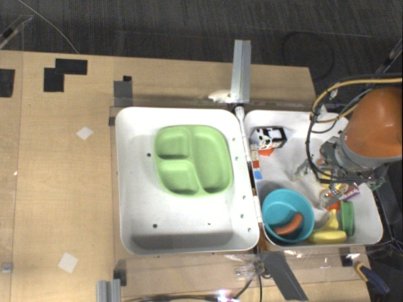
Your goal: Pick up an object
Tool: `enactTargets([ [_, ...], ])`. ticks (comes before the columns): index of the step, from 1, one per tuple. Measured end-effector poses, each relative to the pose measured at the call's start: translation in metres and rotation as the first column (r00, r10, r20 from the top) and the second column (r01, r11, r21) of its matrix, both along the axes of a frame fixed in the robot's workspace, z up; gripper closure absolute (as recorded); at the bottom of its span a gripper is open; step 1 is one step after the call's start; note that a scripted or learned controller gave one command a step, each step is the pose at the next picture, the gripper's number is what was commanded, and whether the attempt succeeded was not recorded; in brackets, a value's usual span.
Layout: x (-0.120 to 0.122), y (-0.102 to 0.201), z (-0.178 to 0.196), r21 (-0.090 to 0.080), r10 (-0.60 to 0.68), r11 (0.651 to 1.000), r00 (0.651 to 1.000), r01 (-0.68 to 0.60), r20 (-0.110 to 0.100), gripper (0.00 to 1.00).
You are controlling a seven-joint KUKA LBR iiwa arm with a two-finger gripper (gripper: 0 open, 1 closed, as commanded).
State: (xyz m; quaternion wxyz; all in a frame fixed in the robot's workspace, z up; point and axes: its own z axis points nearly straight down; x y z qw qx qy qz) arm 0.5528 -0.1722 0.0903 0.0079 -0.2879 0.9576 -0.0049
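Blue bowl (286, 214) holds a sausage; gripper (337, 190) state unclear; no label readable.

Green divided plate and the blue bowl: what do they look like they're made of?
Green divided plate: probably moulded plastic, matte, with soft rounded compartment edges and even colour. Blue bowl: likely plastic too, smooth with a slight sheen on its rim. Neither can be confirmed from this view.
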Motion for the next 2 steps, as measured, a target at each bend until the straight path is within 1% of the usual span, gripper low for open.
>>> enactTargets([
  [1, -0.028, 0.031, 0.001, -0.004, 0.187, 0.982, 0.982, -0.187, 0.005, 0.0],
  [2, -0.011, 0.049, 0.002, -0.01, 0.157, 0.988, 0.988, -0.157, 0.007, 0.0],
])
